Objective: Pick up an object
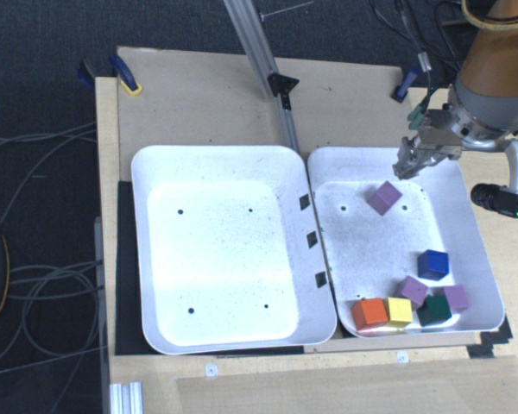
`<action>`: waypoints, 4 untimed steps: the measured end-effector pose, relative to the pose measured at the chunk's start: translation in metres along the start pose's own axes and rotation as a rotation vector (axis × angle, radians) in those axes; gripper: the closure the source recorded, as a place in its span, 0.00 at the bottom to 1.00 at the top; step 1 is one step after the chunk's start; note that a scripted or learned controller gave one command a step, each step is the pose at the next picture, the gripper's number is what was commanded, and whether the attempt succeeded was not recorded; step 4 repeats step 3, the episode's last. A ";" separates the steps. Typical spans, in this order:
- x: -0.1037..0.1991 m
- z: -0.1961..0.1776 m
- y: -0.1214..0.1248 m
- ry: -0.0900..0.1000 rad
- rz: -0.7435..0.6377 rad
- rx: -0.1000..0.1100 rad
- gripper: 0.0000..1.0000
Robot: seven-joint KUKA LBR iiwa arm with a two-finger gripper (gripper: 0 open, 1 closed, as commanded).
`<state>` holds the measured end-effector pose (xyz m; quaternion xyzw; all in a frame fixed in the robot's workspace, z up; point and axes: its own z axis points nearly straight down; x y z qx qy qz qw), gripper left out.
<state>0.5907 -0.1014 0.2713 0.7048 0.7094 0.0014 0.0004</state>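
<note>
Grey gripper (pixel 407 167) above purple cube (pixel 383 198), fingers' state too blurred to tell

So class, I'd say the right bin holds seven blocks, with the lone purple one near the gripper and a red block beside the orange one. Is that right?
Not quite. The block beside the orange block is yellow, not red. The camera view shows it in the right bin. The rest stands: seven blocks, with the lone purple block near the gripper.
</note>
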 end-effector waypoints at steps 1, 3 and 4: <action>0.063 0.000 0.000 0.001 -0.001 0.003 1.00; 0.183 0.019 -0.001 0.001 0.000 0.007 1.00; 0.183 0.019 -0.001 0.001 0.000 0.007 1.00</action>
